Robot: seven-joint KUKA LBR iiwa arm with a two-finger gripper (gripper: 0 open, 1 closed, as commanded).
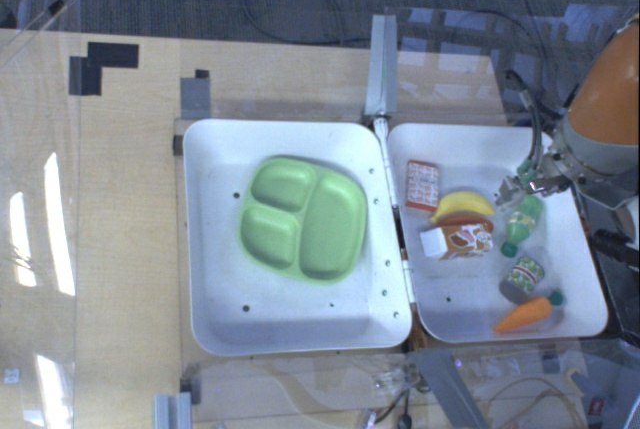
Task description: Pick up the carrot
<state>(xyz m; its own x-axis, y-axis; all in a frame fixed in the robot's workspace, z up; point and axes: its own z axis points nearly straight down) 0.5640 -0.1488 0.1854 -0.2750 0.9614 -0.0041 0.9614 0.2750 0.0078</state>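
Observation:
The orange carrot [525,314] with a green top lies flat in the front right corner of the right bin [470,327]. My gripper [527,184] hangs over the right side of that bin, well behind the carrot and just above a green bottle [520,223]. Nothing shows in its grasp.
The right bin also holds a yellow banana [462,206], a red and white packet [422,184], a red and white box [458,239] and a small can [521,278] right behind the carrot. A green divided plate [303,218] sits in the left bin [215,317]. Cables trail behind the bench.

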